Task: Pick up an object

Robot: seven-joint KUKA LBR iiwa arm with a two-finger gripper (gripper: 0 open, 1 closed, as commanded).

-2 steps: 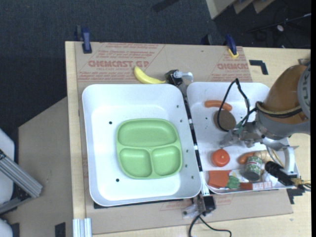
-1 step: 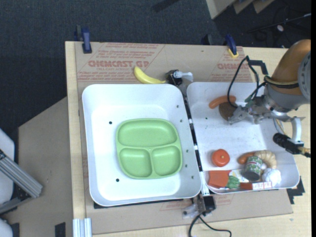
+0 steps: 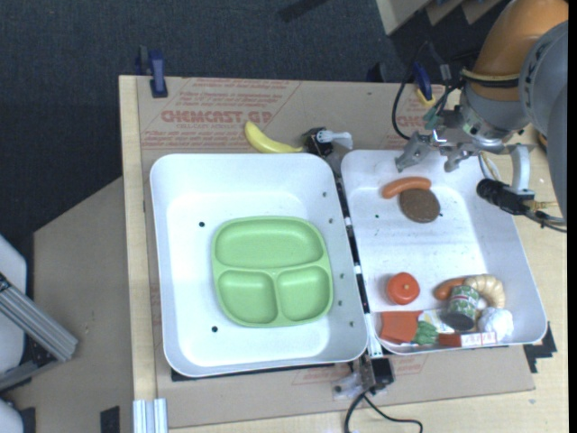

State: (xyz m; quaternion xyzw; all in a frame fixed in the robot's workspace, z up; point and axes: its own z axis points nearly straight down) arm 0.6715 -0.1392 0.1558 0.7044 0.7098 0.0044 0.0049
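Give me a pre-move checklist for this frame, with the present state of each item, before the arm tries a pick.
1. Hand over the right bin: ok, at its far edge.
2. A target close by: ok, the sausage and the brown disc lie just below the hand.
3. Those two apart: not ok, they touch or overlap.
4. Hand free of any load: cannot tell.
5. Near-corner items separable: not ok, the tomato lies alone, the rest are heaped together.
6. Green tray out of the way: ok, it sits in the left bin.
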